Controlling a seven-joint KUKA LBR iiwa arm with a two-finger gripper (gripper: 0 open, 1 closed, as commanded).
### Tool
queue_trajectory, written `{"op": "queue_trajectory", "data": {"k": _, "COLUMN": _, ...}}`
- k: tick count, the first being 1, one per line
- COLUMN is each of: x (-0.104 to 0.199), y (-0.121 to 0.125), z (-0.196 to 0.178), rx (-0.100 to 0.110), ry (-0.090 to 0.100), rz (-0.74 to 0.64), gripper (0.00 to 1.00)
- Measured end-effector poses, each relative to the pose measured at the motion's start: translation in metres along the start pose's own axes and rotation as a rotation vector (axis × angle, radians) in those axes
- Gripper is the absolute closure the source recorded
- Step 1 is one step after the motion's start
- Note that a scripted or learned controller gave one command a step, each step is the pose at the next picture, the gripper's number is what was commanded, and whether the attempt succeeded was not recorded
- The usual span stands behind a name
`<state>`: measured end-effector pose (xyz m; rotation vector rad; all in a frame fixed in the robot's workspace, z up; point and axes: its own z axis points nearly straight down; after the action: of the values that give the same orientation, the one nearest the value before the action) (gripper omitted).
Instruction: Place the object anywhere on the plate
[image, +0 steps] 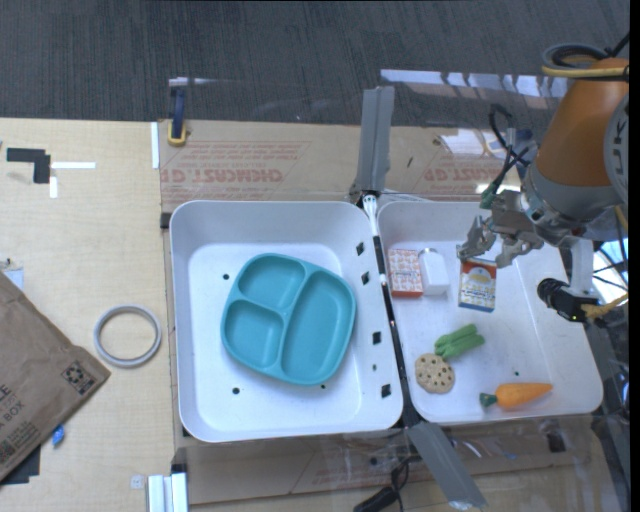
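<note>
Carton (478, 286) hangs just below claw (492, 248).

The gripper (492, 247) held a small carton (478, 285) above the right bin (585, 385). Relative to the carton, the teal plate (288, 318) lay well apart in the left bin (200, 330).

left shallow white bin (190, 330): teal three-compartment plastic plate (288, 318) inside | right shallow white bin (575, 385): round brown cookie (434, 373) left of orange carrot (520, 395)
</note>
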<state>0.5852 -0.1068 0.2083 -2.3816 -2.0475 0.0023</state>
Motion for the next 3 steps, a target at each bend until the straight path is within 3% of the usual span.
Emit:
{"op": "queue_trajectory", "data": {"k": 1, "x": 0.046, "y": -0.098, "z": 0.018, "rx": 0.002, "ry": 0.000, "rz": -0.213, "gripper": 1.00}}
{"op": "queue_trajectory", "data": {"k": 2, "x": 0.042, "y": -0.085, "z": 0.018, "rx": 0.000, "ry": -0.001, "rz": -0.181, "gripper": 1.00}}
{"op": "queue_trajectory", "data": {"k": 3, "x": 0.042, "y": -0.085, "z": 0.018, "rx": 0.000, "ry": -0.001, "rz": -0.181, "gripper": 0.00}}
